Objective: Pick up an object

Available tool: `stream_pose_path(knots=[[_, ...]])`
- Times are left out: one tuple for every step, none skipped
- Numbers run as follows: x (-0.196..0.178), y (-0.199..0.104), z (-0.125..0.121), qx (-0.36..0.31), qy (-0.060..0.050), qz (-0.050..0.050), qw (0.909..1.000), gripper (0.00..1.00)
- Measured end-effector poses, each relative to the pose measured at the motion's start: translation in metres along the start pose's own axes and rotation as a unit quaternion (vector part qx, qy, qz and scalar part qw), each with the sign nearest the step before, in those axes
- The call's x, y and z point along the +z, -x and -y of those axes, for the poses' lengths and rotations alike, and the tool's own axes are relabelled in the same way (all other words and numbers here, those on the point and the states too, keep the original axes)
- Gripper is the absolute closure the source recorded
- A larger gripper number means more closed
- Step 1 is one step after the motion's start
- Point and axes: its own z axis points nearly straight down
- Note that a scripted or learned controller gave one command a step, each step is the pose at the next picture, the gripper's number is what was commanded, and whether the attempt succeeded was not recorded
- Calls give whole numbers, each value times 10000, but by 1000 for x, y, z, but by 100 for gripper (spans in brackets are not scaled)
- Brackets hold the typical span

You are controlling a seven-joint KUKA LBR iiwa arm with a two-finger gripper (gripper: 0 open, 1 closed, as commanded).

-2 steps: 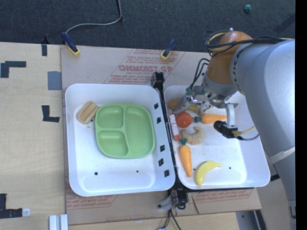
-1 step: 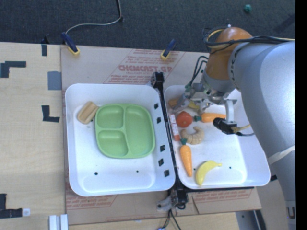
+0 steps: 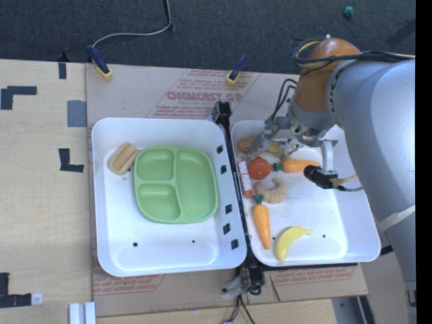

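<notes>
the two-finger gripper (image 3: 278, 142), finger state indeterminate, hangs over the right white bin (image 3: 351, 238), just above the round red toy tomato (image 3: 259, 168).

Green divided plate (image 3: 177, 184) in left bin (image 3: 108, 248), tan biscuit-like block (image 3: 123, 158) touching its upper-left edge.

Right bin (image 3: 351, 238): tomato (image 3: 258, 168), shrimp (image 3: 272, 191) just below-left of gripper (image 3: 280, 142); carrot (image 3: 262, 225), banana (image 3: 289, 240) farther below.

Dark carpet (image 3: 202, 12) is lying beyond my pale wooden worktop (image 3: 40, 181), where cardboard (image 3: 182, 93) is sitting clamped by blue-and-yellow clips (image 3: 100, 62).
</notes>
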Motion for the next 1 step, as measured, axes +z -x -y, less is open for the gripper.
stream_pose_path(knots=[[0,6,0,-1,4,3,10000,0]])
